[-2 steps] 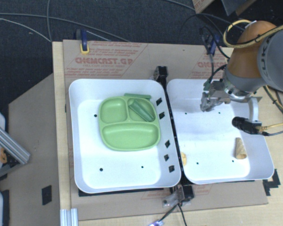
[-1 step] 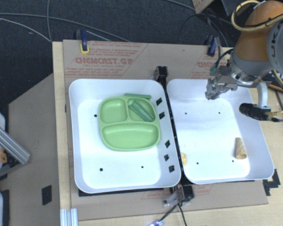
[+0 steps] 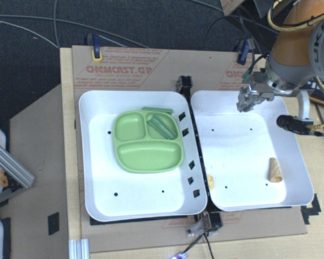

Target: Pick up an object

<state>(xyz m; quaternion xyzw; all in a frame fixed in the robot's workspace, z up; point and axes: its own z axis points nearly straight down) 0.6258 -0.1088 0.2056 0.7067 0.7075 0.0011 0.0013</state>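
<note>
Objects available for picking, listed by bin.

Left white shallow bin [image 3: 97, 198], centre-left of the frame: one light green plastic divided plate [image 3: 143, 150] with three compartments, lying flat in the bin's upper half. A darker green oblong piece [image 3: 163, 125] rests tilted in the plate's upper right compartment. A flat green strip [image 3: 157, 110] lies just beyond the plate's upper rim, touching or nearly touching it.

Right white shallow bin [image 3: 237, 144], centre-right of the frame: one small tan, tapered, cork-like piece [image 3: 275, 169] lying near the bin's right wall, lower half. One small yellowish item [image 3: 210, 183] sits at the bin's lower left edge, beside the divide between the bins; too small to identify.

Both bins sit side by side on a brown cardboard-faced tabletop [image 3: 135, 63] with red printing along its upper part. Black clips run along the seam between the bins.

Grey arm with orange band [image 3: 297, 31]: enters from the upper right of the frame. Its hand [image 3: 248, 100] hangs over the upper edge of the right bin, well apart from the tan piece and from the green plate. Nothing is seen between its fingers; whether they are spread or closed cannot be told at this size.
</note>
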